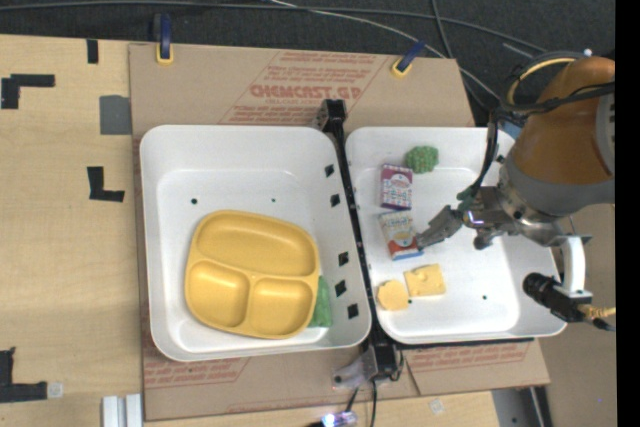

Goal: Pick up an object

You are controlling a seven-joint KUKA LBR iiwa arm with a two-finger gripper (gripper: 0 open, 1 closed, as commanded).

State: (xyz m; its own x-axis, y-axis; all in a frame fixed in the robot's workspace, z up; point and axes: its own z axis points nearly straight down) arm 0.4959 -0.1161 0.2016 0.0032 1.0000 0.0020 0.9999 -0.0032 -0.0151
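In the right bin [500,315] lie a green knobbly piece [422,158], a purple carton [397,186], a small red, white and blue box [400,236], a yellow cheese wedge [428,281] and a yellow round piece [392,295]. My gripper [452,239] hangs low over the middle of this bin, just right of the small box. It is open, with its fingers spread. One dark finger [436,227] slants down-left, and its tip almost reaches the small box. Nothing sits between the fingers.
The left bin [165,165] holds a yellow divided plate [252,273], with a green item [322,303] wedged at the plate's right edge. A black divider [345,215] separates the bins. The grey and orange arm [560,150] covers the right bin's right side. Cables run across the back.
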